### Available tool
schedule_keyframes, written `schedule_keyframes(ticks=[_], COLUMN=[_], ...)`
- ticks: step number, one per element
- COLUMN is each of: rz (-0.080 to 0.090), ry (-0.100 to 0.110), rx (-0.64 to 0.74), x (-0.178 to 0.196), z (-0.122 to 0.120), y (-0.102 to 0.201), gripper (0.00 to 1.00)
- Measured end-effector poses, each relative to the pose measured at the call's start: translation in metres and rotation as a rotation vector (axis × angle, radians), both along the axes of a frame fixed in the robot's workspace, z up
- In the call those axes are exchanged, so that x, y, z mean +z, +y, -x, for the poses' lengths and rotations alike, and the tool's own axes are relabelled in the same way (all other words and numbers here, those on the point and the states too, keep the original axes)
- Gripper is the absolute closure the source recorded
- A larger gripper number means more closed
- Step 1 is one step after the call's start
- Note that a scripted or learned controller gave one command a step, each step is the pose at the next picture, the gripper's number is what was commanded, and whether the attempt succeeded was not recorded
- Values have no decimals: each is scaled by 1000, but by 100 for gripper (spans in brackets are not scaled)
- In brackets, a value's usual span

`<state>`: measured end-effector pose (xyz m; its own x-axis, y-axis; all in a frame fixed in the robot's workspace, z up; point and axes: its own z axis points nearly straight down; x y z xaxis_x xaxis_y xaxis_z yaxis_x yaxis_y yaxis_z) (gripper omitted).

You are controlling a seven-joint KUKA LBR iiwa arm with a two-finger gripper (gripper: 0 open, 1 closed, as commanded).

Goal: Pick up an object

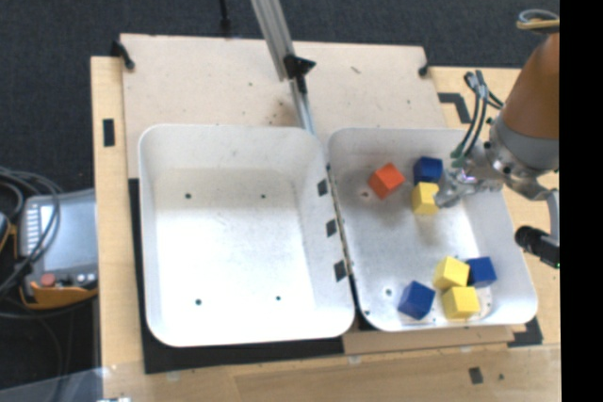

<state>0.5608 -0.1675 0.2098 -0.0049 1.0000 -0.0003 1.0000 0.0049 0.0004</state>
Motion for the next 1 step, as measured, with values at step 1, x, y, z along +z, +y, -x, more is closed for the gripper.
schedule_keyframes(ticks=[1], rz=[-1], ry=[0], rx=[1], x=[7], z=[14], y=[47], gripper=[100])
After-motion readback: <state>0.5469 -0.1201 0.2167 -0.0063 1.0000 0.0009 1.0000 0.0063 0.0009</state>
